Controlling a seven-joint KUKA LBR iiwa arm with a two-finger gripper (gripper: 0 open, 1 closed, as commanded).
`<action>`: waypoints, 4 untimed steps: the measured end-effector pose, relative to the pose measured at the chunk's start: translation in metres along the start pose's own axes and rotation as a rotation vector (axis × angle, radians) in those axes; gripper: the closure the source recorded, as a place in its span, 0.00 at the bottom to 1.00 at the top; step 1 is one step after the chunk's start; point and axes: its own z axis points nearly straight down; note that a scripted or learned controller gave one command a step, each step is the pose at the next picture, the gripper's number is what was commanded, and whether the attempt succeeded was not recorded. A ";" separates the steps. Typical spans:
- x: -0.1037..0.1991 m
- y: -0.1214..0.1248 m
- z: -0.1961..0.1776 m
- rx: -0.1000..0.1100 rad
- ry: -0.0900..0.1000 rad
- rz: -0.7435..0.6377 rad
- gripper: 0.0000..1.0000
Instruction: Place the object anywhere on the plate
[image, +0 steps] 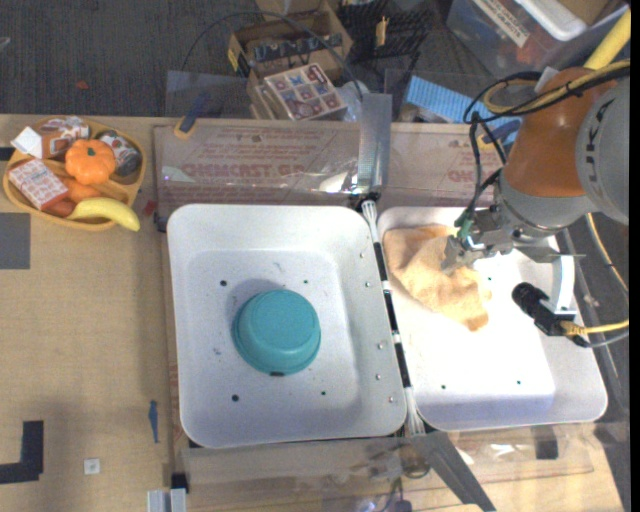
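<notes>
1. Grey and orange, our arm reaches into the right bin (575, 395), its pincer (462, 248) low over the tan cloth (440, 280); we cannot tell how it is set.
2. That cloth lies crumpled at the bin's upper left, directly beneath and left of the pincer, its long axis slanting down to the right.
3. We judge the teal plate (278, 331), upside down in the left bin (200, 240), the goal: leftward, across the divider.
4. Beyond, a fruit bowl (70, 180) sits on the bench (70, 330).
</notes>
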 end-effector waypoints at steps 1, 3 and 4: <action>-0.001 0.001 -0.040 -0.002 0.000 0.000 1.00; 0.087 -0.024 -0.032 -0.003 0.001 -0.794 1.00; 0.136 -0.024 -0.036 -0.004 0.000 -1.188 1.00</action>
